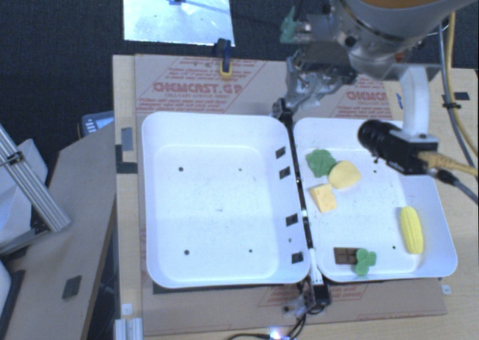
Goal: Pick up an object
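Corn cob (411,229) lies alone, right of the cheese wedge (323,198), the easiest pick. My end effector (308,90) hangs beyond the right bin (441,204); its state I cannot tell. I should descend centred, straddling it crosswise.

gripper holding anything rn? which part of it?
Cannot tell. The gripper sits above the bins' far edge; its fingertips are too blurred. No object is visible in it.

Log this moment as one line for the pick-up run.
arm: above far edge of right bin | gripper: over bin divider, nothing seen held | right bin: corn cob, yellow lemon, cheese wedge, green leaf | pick: not yet done
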Motion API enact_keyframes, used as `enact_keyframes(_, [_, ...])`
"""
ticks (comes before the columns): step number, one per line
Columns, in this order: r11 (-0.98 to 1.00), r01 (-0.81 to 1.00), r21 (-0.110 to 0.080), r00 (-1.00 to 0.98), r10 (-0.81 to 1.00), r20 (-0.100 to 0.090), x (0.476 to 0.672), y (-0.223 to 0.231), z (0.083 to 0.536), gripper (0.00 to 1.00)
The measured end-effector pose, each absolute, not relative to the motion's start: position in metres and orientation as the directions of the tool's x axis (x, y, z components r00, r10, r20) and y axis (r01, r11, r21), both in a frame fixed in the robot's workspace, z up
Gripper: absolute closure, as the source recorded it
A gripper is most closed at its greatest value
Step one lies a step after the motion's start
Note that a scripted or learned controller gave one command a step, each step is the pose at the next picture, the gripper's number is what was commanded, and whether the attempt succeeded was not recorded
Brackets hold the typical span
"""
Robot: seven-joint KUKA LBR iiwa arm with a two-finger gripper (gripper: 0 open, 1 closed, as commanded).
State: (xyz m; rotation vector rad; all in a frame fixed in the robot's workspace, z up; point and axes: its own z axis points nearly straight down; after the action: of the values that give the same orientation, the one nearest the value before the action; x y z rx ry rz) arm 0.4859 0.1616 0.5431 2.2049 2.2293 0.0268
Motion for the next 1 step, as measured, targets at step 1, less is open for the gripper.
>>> enact_keyframes(1, [-0.009,1.0,0.003,0.009,1.0,-0.003,0.5393,0.0575,0.5347,1.0])
